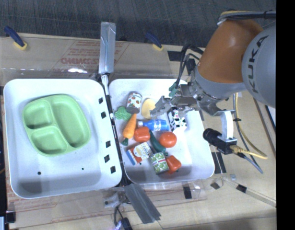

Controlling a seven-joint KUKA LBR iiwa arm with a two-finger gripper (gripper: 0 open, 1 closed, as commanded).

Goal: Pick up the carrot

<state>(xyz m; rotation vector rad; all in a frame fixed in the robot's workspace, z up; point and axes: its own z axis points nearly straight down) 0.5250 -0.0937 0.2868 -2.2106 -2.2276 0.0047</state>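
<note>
Over the right bin [197, 164] hangs the gripper [162, 104], low above the toys at the bin's far side; whether it is open or closed cannot be told from this view. Nothing is seen held in it. The carrot [129, 126] lies near the left wall of this bin, its green top [121, 113] pointing away from the camera, just beside a blue bottle [156, 125] and a red tomato [167, 139]. A green divided plate [55, 123] rests in the left bin [13, 171].
</note>
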